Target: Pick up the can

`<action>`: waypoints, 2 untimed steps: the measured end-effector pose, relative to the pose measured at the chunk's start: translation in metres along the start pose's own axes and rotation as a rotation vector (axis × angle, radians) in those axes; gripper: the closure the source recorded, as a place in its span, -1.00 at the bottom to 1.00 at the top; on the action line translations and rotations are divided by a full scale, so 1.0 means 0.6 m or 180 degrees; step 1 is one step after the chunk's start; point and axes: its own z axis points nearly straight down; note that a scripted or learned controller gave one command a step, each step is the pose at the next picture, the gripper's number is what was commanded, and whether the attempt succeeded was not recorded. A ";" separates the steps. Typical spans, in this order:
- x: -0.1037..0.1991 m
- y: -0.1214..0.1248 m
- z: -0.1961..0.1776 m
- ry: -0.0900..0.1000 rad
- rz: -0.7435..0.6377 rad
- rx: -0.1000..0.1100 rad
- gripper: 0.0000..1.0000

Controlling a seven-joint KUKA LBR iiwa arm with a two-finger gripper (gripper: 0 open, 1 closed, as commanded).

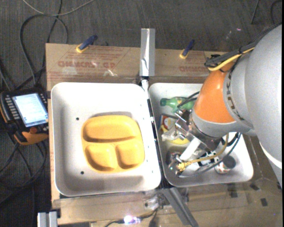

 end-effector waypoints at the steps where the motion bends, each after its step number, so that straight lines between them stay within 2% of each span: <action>1: -0.002 0.132 -0.227 0.0000 0.0017 -0.0021 -1.00; 2: -0.067 0.100 0.000 0.0006 -0.0502 0.0001 -1.00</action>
